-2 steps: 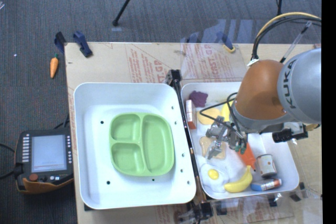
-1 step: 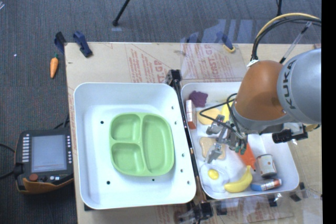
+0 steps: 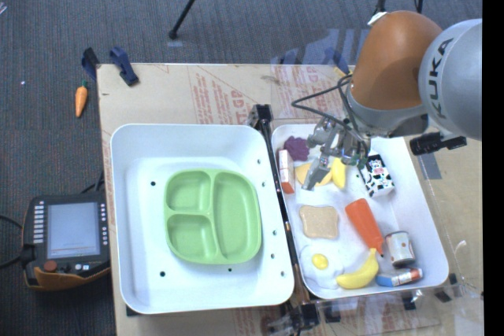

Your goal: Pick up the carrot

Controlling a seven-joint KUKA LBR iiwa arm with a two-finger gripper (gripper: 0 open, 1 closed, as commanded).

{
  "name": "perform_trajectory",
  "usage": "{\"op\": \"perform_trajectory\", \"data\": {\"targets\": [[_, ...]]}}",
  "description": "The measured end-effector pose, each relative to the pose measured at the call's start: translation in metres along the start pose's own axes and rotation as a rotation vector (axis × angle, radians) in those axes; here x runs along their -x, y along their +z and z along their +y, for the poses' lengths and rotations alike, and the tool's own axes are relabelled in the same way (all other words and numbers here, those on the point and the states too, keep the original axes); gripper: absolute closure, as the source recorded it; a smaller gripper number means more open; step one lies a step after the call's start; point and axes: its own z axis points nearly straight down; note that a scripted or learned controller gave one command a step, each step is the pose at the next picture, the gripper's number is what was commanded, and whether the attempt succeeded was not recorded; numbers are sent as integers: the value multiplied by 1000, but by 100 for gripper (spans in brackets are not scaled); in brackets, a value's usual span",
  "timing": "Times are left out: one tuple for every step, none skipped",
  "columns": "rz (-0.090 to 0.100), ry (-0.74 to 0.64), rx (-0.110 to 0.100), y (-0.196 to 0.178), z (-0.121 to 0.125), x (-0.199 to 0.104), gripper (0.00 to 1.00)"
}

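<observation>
Approach stage. The gripper (image 3: pixel 321 169) is seen with fingers spread and nothing between them, over the right bin (image 3: pixel 429 216); the carrot (image 3: pixel 365 223) lies nearby, so repositioning and descent are judged necessary.

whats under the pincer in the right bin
The pincer hangs over yellow pieces near a purple piece. It covers part of them, so their shapes stay unclear. The carrot lies apart, nearer the front.
</observation>
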Motion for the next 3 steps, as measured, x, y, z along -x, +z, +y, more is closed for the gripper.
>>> {"op": "perform_trajectory", "data": {"targets": [[21,-137,-5,96,-41,-11,0],[10,-62,-5,102,-111,-78,0],[7,101,-2,2,-34,-87,0]]}}
